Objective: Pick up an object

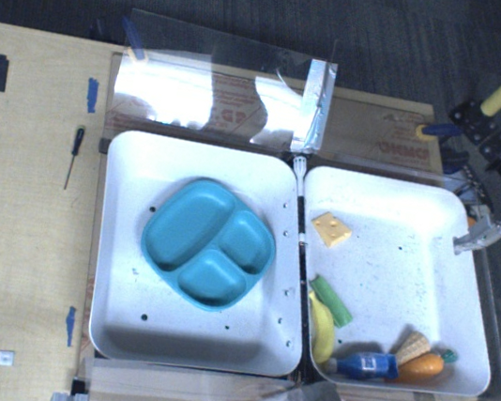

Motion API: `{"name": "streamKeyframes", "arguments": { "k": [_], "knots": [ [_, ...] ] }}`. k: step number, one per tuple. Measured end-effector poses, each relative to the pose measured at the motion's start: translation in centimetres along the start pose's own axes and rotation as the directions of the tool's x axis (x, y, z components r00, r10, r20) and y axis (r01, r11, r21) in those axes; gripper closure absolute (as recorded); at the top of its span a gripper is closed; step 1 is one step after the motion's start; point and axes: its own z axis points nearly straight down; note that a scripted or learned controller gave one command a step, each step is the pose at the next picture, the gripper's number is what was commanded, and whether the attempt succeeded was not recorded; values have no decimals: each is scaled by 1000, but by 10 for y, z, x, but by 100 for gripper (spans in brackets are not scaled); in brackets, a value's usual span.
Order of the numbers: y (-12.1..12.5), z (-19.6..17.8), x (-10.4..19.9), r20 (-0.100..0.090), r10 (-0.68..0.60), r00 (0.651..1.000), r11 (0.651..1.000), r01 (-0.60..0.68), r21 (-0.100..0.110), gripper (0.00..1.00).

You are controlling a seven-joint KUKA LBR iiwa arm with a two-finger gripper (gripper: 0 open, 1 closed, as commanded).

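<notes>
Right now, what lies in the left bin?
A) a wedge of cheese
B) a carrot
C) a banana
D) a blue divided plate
D: the blue divided plate lies alone in the left bin; the other toys lie in the right bin.

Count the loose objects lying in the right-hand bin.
6. A cheese wedge near the upper left; a green piece and banana along the left wall; a blue bottle, cone and carrot in the bottom corner. Smaller ones may hide beneath.
</notes>
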Motion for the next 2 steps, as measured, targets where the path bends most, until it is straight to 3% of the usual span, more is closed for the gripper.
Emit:
{"name": "streamKeyframes", "arguments": {
  "k": [1, 2],
  "knots": [
    [-58, 122, -20, -1, 60, 998, 998, -60, 8, 0],
    [-56, 88, 14, 1, -22, 1000, 1000, 22, -3, 0]
  ]
}}
